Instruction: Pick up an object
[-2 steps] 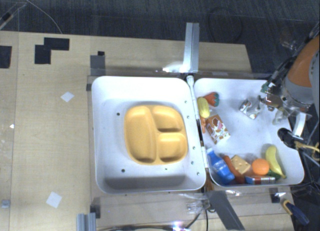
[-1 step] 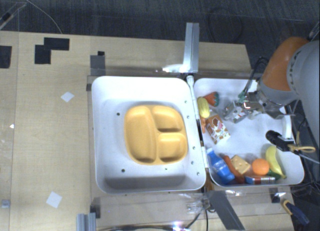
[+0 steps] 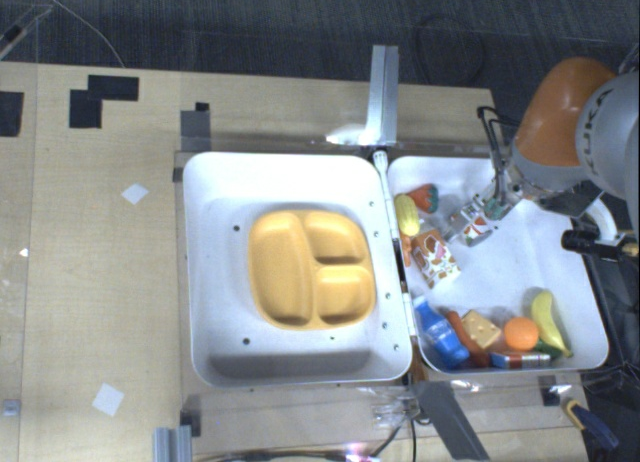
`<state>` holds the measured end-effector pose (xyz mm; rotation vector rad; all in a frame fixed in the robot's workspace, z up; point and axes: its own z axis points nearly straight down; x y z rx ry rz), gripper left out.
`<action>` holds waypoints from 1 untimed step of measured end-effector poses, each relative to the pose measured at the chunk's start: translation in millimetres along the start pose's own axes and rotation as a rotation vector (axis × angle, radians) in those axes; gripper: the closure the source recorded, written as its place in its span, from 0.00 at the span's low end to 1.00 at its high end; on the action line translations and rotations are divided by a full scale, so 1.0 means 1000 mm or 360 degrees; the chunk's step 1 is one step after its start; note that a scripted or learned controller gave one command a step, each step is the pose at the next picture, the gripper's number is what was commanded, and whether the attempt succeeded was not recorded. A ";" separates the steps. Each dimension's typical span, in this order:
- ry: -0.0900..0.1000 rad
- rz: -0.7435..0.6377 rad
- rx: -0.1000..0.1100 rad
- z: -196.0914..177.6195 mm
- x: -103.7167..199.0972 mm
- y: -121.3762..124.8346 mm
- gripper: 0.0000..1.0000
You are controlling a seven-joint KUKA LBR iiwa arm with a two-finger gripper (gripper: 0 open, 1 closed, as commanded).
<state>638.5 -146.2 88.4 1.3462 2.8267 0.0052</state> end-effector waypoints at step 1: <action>0.0016 0.0021 0.0014 -0.010 -0.018 0.021 0.00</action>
